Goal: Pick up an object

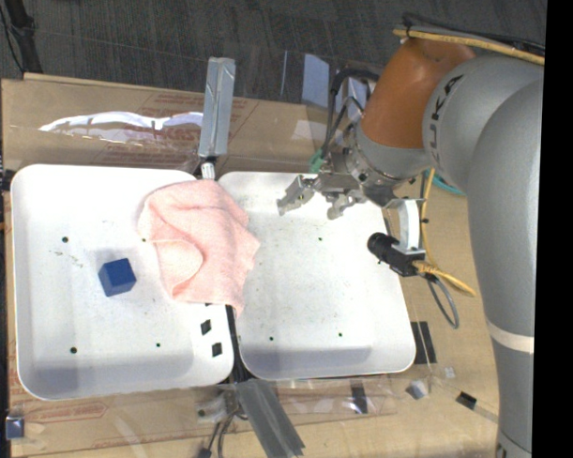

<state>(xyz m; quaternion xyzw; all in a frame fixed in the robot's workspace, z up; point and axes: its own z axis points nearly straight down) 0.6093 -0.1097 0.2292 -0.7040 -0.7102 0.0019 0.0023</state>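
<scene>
Starting at the left, I see the left bin [41,262] with a small blue cube [118,276] resting on its floor, well inside the bin and apart from its walls. Just to the right of the cube lies a pink cloth [200,239], crumpled, with most of it in the left bin and its right edge draped over the divide where the two bins meet, reaching slightly into the right bin [322,300]. Further right, my gripper [314,198] hangs over the far part of the right bin, near its back rim. Its two fingers are spread apart with nothing between them. The cloth sits to the left of the gripper and a little nearer the camera, close but not touching; the cube is well apart from it, beyond the cloth. The grey arm with its orange band [409,87] comes in from the right above the gripper, and behind the bins a brown cardboard sheet [103,114] covers the bench.
</scene>
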